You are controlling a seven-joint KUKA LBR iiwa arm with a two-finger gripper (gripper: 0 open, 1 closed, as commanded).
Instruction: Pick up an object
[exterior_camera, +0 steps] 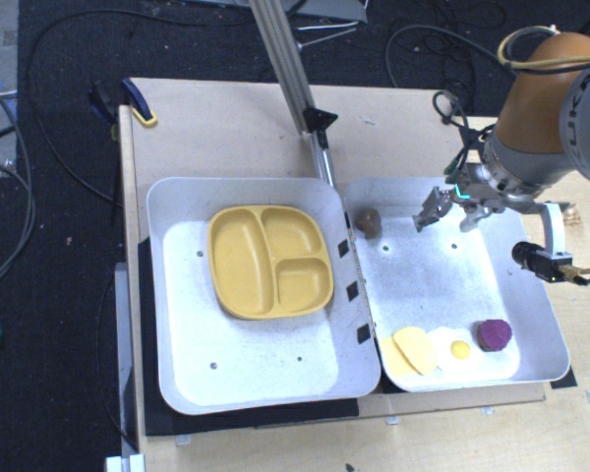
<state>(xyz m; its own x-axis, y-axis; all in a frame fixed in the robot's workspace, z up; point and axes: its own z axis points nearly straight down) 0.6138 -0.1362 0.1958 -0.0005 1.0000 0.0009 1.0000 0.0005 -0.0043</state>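
Gripper [450,210] hangs over far part of right bin [428,283], fingers spread, nothing between them. Nearest object: small brown ball [368,222], lying to gripper's left near bin's far-left corner. Purple ball [494,334], yellow pieces [418,349] lie well apart at near edge.

Right bin [531,293] middle bare, food pieces [442,347] crowding near edge

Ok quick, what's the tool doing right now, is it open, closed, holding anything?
Tool: open, fingers spread, nothing between them, above the right bin near its far edge.
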